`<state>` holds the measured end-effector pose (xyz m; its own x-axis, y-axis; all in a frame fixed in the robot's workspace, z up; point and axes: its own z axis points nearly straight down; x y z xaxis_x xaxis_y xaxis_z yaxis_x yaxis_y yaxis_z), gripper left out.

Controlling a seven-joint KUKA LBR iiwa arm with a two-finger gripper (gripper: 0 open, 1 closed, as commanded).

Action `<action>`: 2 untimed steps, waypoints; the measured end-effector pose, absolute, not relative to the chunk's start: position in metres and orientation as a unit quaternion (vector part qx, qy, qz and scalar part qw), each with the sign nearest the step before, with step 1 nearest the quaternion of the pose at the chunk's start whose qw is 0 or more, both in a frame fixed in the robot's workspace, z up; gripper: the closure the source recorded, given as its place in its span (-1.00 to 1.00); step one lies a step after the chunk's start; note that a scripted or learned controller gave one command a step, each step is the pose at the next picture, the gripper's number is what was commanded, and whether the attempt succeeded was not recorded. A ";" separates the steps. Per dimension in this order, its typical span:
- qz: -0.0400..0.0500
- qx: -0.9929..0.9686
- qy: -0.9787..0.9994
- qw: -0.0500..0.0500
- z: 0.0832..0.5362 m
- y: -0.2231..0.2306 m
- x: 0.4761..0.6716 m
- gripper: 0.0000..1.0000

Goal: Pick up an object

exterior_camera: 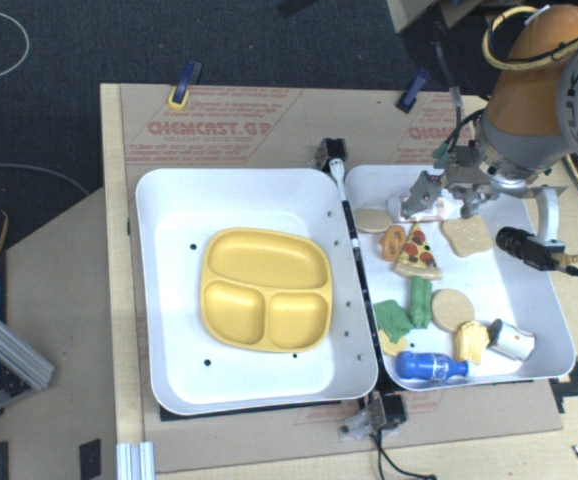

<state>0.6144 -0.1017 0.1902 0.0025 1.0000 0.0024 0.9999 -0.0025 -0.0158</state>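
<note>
On the left we see 1 white bin point(164, 268) holding a yellow divided plate point(265, 289) with 3 compartments, lying flat near the bin's middle; to its right, touching along the shared rim, sits the right bin point(549, 313), scattered with toy food. At that bin's upper left lies a tan round cracker point(371, 220); just beside it we find a pizza slice point(416, 252), a yellow wedge with red dots, its wide end toward the gripper; below it a green leafy piece point(409, 311) stands next to a tan cookie point(453, 309); along the near rim rest a blue bottle point(430, 367), a yellow chunk point(471, 341) and a small white-and-grey cylinder point(510, 341); a slice of toast point(467, 235) lies toward the far right side. The gripper point(431, 201) hangs over the far part of this bin, above the pizza slice and left of the toast; the slice lies just below and apart from it; whether the jaws are spread or closed we cannot tell.
</note>
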 end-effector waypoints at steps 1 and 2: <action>0.000 -0.707 -0.707 0.001 0.198 -0.102 0.618 -1.00; 0.002 -0.707 -0.707 0.003 0.137 -0.105 0.622 -1.00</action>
